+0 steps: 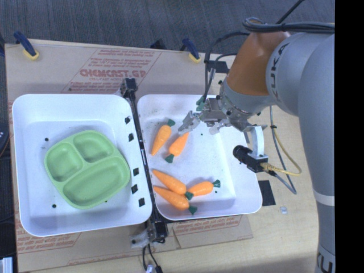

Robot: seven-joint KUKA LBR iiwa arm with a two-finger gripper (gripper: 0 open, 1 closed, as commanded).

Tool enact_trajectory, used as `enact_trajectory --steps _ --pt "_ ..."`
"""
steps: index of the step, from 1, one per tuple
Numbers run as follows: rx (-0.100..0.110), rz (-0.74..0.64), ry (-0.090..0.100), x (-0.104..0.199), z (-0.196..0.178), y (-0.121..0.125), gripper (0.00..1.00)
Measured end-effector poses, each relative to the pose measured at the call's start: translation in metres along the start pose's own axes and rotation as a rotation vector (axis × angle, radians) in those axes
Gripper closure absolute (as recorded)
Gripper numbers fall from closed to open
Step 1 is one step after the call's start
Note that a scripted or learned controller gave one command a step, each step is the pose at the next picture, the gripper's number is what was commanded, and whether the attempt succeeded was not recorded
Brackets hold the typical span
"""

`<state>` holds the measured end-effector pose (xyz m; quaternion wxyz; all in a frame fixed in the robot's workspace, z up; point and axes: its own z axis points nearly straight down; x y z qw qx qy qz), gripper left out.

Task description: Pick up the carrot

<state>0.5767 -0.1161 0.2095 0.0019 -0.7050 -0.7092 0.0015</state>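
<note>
Arm (pixel 296 78) enters from the right of the camera view, grey casing with the orange band (pixel 253 61) sitting just above the wrist, forearm angled down and leftward over the right bin (pixel 244 201). Gripper (pixel 200 124) hangs low over the upper middle of that bin, its two fingers spread apart with nothing between them; one fingertip (pixel 186 125) points left toward the carrots, the other sits further right near the wrist body. Black cables loop up behind the wrist, and a yellow cable trails off the right side beside a small black fitting (pixel 249 157) at the bin's right wall. Five carrots lie in the right bin. Two are in the upper left part: upper-left carrot (pixel 161 139) lying at a slant with its green top up toward the right, and middle carrot (pixel 178 145) just beside it, green end down-left, close below the left fingertip but apart from it. Three more cluster near the bin's front edge: long carrot (pixel 169 181), front carrot (pixel 172 198) and short carrot (pixel 202 188), touching or nearly so. Left bin (pixel 23 169) holds a green divided plate (pixel 88 168). Both bins rest on a cardboard sheet (pixel 108 67) clamped at its far edge.
</note>
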Motion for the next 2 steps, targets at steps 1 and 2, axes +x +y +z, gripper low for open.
enact_trajectory --steps 1,2 --pt "0.001 0.000 0.000 -0.006 0.119 0.022 0.00" --pt "0.002 -0.004 -0.001 -0.006 0.108 0.023 1.00"
